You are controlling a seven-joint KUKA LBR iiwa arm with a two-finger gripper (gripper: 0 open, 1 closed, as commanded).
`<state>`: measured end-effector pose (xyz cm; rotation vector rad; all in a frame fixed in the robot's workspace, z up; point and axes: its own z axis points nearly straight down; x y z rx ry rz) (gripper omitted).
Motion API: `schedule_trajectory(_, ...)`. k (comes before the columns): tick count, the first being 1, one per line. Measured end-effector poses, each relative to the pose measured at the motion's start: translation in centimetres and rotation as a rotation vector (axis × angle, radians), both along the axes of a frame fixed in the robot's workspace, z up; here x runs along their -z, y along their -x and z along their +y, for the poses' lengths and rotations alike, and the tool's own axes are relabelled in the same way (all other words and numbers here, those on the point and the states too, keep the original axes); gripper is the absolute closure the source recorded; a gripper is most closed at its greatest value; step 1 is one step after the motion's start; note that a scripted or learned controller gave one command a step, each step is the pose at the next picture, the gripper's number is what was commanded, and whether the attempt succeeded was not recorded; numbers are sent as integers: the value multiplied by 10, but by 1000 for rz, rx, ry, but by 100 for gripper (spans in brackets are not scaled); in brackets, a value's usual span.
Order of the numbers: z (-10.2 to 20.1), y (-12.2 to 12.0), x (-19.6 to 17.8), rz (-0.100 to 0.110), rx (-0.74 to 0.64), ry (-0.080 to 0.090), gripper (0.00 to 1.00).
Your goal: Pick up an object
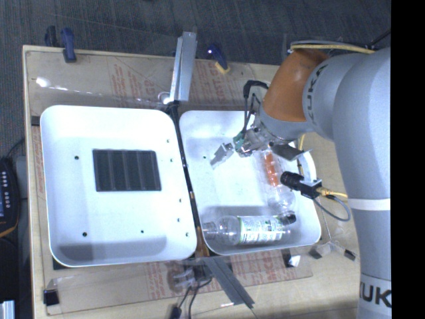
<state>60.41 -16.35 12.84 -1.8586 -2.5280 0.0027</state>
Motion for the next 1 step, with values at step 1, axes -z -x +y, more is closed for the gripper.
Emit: schedule_trajectory(1, -47, 2, -12, -3, 6, 1, 0)
